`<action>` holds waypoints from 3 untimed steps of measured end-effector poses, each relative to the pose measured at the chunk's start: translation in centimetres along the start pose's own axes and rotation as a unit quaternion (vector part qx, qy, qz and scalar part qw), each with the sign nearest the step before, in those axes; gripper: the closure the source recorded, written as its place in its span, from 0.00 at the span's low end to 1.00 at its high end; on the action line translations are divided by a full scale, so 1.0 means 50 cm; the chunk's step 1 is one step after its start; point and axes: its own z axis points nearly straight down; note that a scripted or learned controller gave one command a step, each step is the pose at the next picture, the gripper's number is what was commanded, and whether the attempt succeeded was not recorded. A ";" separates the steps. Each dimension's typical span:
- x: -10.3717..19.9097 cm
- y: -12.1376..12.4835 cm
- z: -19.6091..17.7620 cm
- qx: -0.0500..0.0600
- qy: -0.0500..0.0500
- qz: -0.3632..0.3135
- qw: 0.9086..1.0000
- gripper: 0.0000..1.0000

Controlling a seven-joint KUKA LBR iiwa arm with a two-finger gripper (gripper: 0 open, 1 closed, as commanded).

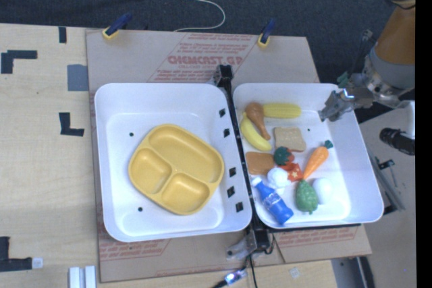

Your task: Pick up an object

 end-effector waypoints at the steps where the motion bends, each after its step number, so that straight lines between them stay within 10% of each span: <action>1: 0.099 0.043 -0.011 0.000 0.000 -0.002 1.000 1.00; 3: 0.220 0.076 -0.004 0.001 -0.001 0.000 1.000 1.00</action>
